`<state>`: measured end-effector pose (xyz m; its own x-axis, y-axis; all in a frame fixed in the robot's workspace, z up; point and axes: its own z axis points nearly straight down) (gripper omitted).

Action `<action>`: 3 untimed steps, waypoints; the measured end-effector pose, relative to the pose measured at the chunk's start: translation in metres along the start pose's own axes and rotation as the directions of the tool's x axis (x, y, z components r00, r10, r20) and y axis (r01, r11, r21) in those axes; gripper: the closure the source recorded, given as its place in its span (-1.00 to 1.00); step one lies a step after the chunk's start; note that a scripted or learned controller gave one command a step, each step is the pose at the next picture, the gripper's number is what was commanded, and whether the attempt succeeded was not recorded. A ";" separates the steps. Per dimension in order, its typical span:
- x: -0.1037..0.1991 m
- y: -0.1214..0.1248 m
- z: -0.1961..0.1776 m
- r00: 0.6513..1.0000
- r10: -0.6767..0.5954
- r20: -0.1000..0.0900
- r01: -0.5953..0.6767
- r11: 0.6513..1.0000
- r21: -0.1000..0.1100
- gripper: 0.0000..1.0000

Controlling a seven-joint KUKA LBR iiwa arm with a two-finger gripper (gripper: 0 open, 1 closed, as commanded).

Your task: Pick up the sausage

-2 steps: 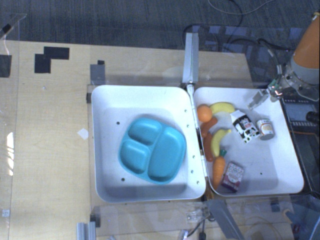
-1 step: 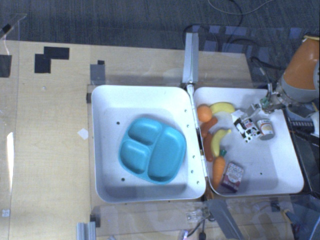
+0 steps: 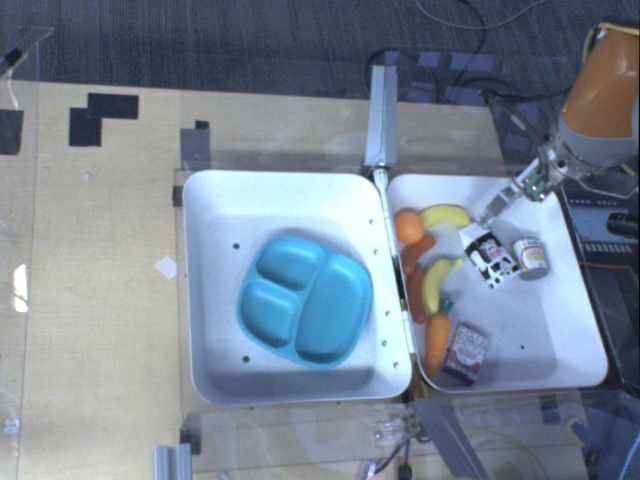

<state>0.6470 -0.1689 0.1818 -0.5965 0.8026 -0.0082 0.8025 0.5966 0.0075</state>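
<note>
The sausage (image 3: 414, 256) is a reddish-brown link lying along the left side of the right bin (image 3: 560, 348), between an orange ball-shaped fruit (image 3: 408, 226) and a yellow banana (image 3: 437, 280). My gripper (image 3: 488, 254) hangs low over the middle of that bin, to the right of the sausage and apart from it, with the banana's tip between them. Nothing that I can see is held in it. The arm comes down from the upper right.
A second banana (image 3: 446, 214) lies at the bin's back. A small can (image 3: 531, 256) sits just right of the gripper. A carrot (image 3: 437, 338) and a purple box (image 3: 465, 354) lie near the front. The left bin (image 3: 210, 228) holds a blue divided plate (image 3: 305, 298).
</note>
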 end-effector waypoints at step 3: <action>0.064 -0.147 0.088 0.933 -0.359 0.003 0.359 0.933 0.000 -1.00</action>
<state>0.4918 -0.2049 0.0916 -0.8448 0.5349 -0.0135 0.5349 0.8449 0.0039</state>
